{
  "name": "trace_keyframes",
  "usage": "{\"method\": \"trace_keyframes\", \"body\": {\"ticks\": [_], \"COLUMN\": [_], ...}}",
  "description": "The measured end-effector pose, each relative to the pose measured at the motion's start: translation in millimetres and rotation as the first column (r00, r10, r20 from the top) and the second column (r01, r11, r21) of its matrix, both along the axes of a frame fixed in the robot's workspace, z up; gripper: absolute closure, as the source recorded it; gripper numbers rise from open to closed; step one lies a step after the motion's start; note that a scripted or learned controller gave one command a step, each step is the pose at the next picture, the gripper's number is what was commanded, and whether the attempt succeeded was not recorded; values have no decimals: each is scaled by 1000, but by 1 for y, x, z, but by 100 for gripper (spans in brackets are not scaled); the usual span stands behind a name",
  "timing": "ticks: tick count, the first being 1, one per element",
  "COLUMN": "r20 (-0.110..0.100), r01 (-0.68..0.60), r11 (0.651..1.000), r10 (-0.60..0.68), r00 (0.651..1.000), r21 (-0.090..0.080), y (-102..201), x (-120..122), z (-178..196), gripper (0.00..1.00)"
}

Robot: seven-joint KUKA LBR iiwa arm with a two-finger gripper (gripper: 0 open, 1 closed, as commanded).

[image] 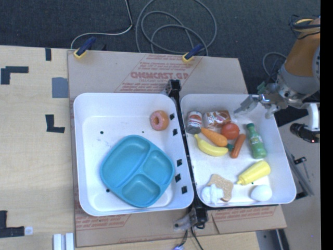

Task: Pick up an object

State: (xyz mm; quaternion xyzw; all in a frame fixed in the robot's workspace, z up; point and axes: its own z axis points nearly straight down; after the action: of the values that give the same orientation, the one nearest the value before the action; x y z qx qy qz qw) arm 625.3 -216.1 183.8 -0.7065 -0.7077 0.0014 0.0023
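Observation:
The right bin [287, 177] holds several toy foods: a can [194, 122], a tomato [230, 130], a carrot [214, 136], a banana [210, 147], a green bottle [255, 140], a yellow squeeze bottle [254, 172], a toast slice [222, 186] and a white egg [260, 192]. My gripper [257, 109] hovers over that bin's far right corner, just above the green bottle's cap. Its fingers are spread open with nothing between them.
The left bin [83, 139] holds a blue divided plate [137, 170] and a donut [159, 120]. A black divider strip [179, 139] runs between the bins. Cables lie on the floor behind the bench.

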Motion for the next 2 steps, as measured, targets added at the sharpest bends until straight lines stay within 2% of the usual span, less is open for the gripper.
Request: {"method": "trace_keyframes", "body": {"ticks": [1, 2], "r20": [16, 10], "r01": [-1, -2], "r11": [1000, 1000], "r10": [1, 2], "r00": [1000, 1000], "r21": [-3, -7], "y": [40, 92], "x": [-15, -40], "z": [-80, -99], "gripper": [0, 0]}}
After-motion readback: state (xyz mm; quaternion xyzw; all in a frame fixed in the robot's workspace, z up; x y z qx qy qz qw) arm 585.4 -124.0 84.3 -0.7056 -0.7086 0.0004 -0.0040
